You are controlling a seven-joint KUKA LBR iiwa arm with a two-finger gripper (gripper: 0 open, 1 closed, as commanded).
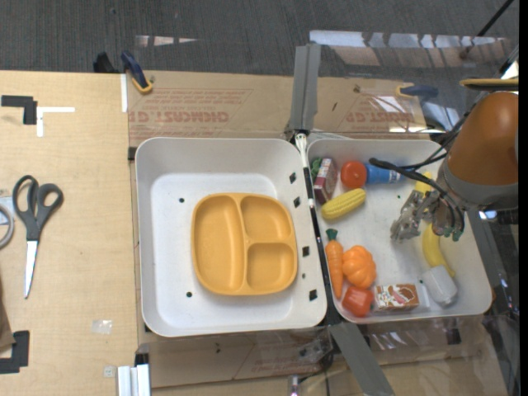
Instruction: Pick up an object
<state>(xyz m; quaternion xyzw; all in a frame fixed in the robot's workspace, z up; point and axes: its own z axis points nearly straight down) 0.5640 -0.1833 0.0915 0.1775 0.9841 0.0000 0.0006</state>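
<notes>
The right bin (474, 299) holds several toy foods. A yellow corn cob (343, 204), a red tomato (354, 174) and a blue bottle (384, 174) lie near its far left. An orange carrot (333, 266), an orange pumpkin (359, 264) and a small carton (396, 297) sit at the front. A yellow banana (434, 252) lies along the right side, with a white cup (441, 285) below it. My gripper (425, 221) hangs low over the bin's right half, just above the banana's upper end and right of the corn. Nothing visibly sits in it.
The left bin (157, 221) bears a yellow divided plate (245, 243). Scissors (33, 213) lie on the wooden bench at far left. A small can (323, 178) stands against the right bin's left wall. The arm's orange band (488, 139) overhangs the right bin's far right corner.
</notes>
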